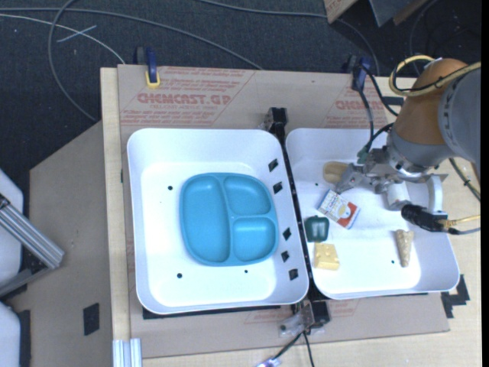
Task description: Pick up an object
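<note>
Metal and grey, the end effector (365, 176) sits low in the upper part of the right shallow white bin (428, 280), below the arm's orange band (428, 98) at the upper right of the frame; whether it is open or closed cannot be told from this slanted view. Just to its left lies a tan, rounded lump (333, 172), partly hidden by it. Below, toward the bin's middle, a small flat packet printed white, blue and red (338, 208) lies tilted. Lower left of that is a small dark green cup-like piece (316, 228), and just under it a pale yellow wedge like cheese (327, 256). At the bin's right, well apart from these, rests a tan ridged cone (403, 247). The left shallow white bin (153, 197) holds a smooth light blue plastic plate with three compartments (228, 218). Both bins rest on a bench covered in brown printed cardboard (191, 90).
</note>
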Robot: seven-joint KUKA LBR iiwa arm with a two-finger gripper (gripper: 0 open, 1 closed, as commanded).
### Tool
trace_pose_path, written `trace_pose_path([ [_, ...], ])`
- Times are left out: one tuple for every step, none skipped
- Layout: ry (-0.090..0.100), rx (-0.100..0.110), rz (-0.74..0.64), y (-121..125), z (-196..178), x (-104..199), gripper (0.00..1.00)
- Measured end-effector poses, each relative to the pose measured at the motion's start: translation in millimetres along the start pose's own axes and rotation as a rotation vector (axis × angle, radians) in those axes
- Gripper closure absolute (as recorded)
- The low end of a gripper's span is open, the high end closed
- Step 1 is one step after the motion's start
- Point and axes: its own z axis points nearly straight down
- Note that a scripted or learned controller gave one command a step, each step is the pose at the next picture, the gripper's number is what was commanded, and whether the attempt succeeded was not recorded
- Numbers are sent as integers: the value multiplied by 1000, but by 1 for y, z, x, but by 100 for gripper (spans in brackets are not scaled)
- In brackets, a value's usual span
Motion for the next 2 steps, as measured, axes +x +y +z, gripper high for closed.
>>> trace_pose_path([
  [-2, -8, 0, 2, -15, 0, 100],
  [-5, -13, 0, 10, -63, -6, 100],
])
